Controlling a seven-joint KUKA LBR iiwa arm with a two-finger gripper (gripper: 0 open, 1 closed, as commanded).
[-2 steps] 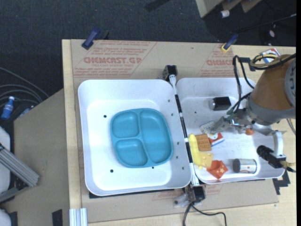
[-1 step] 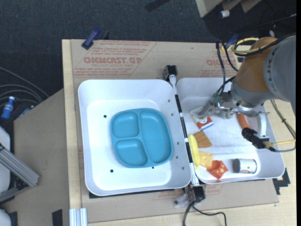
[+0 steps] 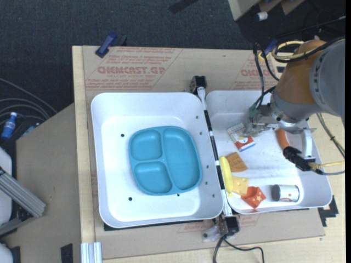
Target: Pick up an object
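Gripper (image 3: 253,126), jaw state indiscernible, hangs over small red-and-white packet (image 3: 244,142); likely light and crushable, best pinched across its narrow sides

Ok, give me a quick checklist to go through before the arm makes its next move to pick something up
1. Hand over the right bin: ok, it sits at the bin's upper left.
2. An object near the hand: ok, a small red and white packet lies just below it.
3. Packet between the fingers: not ok, it rests on the bin floor.
4. Finger opening: cannot tell.
5. Room around the packet: ok, the tan cracker lies apart from it.
6. Left bin: ok, the blue divided plate is away from the arm.
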